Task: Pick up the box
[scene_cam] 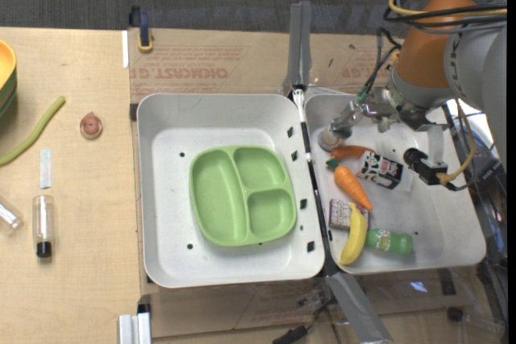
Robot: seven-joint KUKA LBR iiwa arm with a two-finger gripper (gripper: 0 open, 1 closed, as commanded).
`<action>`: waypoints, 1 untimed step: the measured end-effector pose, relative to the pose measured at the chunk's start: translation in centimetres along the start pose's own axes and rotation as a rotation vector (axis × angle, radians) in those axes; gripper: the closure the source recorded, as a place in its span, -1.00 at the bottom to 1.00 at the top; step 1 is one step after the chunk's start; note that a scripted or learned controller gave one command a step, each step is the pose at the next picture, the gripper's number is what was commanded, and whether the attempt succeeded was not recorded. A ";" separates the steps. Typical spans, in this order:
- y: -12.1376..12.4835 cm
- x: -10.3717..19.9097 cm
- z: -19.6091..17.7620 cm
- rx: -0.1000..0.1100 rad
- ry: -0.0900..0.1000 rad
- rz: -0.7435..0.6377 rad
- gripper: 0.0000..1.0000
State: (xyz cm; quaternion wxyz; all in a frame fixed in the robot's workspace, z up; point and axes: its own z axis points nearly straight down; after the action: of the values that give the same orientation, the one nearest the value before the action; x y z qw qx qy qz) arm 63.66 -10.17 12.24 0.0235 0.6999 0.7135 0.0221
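Left bin holds a green divided tray. Right bin holds box, carrots, banana, bottle. Gripper state indeterminate.

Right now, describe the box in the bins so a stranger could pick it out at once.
Look in the right bin, the one without the green tray. The box lies near that bin's left wall, just below the carrot and touching the top of the banana. It is the small flat rectangular pack with a pinkish printed face, unlike the black-and-white carton further right.
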 end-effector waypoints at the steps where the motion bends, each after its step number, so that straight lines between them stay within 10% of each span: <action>1: -1.6 0.2 -0.1 -0.003 -0.005 -0.048 -1.00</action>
State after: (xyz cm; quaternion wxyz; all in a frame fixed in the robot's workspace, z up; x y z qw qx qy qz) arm 62.03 -9.96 12.19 0.0269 0.6825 0.7301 0.0206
